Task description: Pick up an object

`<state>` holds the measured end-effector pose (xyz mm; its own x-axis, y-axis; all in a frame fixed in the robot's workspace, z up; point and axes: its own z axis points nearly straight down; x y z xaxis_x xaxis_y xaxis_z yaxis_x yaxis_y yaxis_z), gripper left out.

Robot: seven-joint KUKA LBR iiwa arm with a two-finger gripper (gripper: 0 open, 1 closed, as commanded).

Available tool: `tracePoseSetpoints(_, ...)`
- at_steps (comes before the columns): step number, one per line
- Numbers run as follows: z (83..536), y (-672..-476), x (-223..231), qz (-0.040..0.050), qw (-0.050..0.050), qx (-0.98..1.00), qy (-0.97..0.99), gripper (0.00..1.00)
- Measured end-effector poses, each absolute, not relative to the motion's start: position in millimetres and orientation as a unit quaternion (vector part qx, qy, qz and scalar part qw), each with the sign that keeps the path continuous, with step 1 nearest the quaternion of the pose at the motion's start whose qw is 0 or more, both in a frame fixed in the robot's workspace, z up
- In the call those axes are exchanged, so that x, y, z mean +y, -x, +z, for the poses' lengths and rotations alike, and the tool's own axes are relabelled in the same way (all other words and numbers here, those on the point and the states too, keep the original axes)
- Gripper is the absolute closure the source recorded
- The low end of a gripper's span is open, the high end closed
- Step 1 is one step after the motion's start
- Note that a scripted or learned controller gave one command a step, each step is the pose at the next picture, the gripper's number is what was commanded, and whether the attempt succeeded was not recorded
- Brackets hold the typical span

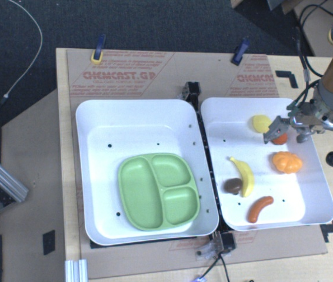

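Toys lie scattered across the right bin [325,200]: a yellow lemon [260,123] at the far side, a small red-orange piece [280,138] just nearer than it, an orange fruit [286,162] nearer still, a banana [244,175] toward the bin's left wall with a brown lump [232,186] touching its near left side, and a sausage [260,208] close to the near rim. The gripper [288,131] hangs over the far right part of this bin, its two fingers spread wide apart, one tip beside the lemon and the other off to the right, with the red-orange piece lying under the gap between them. Nothing sits clamped between the fingers. The lemon crowds the left finger, and the orange fruit lies just near of the claw. The left bin [93,122] holds a green divided plate [157,191], well apart from the arm. Two clips, a yellow one [98,53] and a blue one [240,51], sit on the far edge of the board.
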<state>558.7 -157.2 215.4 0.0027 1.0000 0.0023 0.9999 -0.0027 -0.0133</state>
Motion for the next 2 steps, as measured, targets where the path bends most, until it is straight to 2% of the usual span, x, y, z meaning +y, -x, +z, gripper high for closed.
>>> tracePoseSetpoints(1, 223, -561.6, -157, -0.0001, 0.000, -0.707, 0.707, 0.00)
tracePoseSetpoints(2, 159, -557.1, -159, 0.0019, 0.003, -0.707, 0.707, 0.00)
